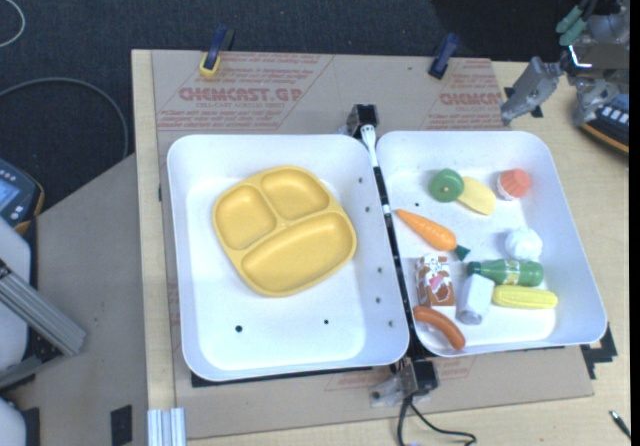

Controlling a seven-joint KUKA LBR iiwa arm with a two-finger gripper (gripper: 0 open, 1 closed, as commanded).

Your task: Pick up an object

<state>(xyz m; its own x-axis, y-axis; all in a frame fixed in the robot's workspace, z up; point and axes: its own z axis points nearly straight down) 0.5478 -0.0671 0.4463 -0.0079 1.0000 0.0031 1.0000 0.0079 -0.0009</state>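
Grey gripper (520,99) parked beyond right bin (560,149), claw state unclear, probably empty. Risk: toys crowd together; descent onto carrot (425,228) may clip neighbours.

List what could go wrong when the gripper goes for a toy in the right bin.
1. The green bottle, corn and white ball lie packed together, so the fingers may nudge or catch a neighbour.
2. The sausage sits against the bin's rim, leaving little room.
3. The gripper is off beyond the bin, so a long approach may drift.
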